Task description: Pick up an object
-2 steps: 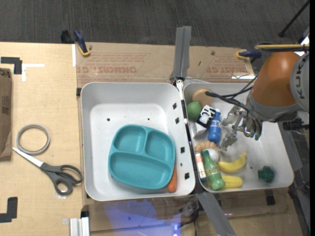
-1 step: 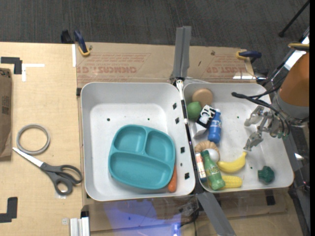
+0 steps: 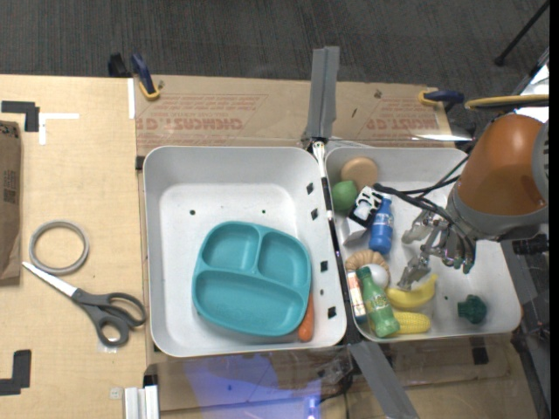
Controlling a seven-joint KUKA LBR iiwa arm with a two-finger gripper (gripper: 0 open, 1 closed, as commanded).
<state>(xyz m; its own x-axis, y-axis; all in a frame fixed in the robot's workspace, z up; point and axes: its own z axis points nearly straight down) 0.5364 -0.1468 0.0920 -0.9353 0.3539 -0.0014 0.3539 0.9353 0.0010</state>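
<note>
Here, two shallow white bins sit side by side on the worktop (image 3: 70, 147). The left bin (image 3: 175, 182) carries a teal divided plate (image 3: 253, 278), tilted slightly, with an orange carrot (image 3: 306, 321) lying along its lower right edge against the bin wall. The right bin (image 3: 498, 308) is crowded: a tan ball (image 3: 358, 169) at the far end, a green ball (image 3: 344, 192) just beside it, a black-and-white item (image 3: 367, 203) and a blue bottle (image 3: 381, 230) near the centre, a ring-shaped brown piece (image 3: 360, 260) below them, a green bottle (image 3: 377, 308) with a white rounded piece at its top, a corn cob (image 3: 412, 323) touching it, a banana (image 3: 414, 295) just above the corn, and a small dark green object (image 3: 472, 309) apart to the right. The arm, grey with an orange band (image 3: 502, 168), reaches in from the right; its pincer (image 3: 416, 273) points down over the right bin with the tips at the banana's upper end. Whether the tips are apart or together, cannot tell; metal parts and cables blur the tips. Left of the bins lie grey-handled scissors (image 3: 92, 304), a tape roll (image 3: 59, 246), and a brown paper bag (image 3: 9, 199) at the edge.
</note>
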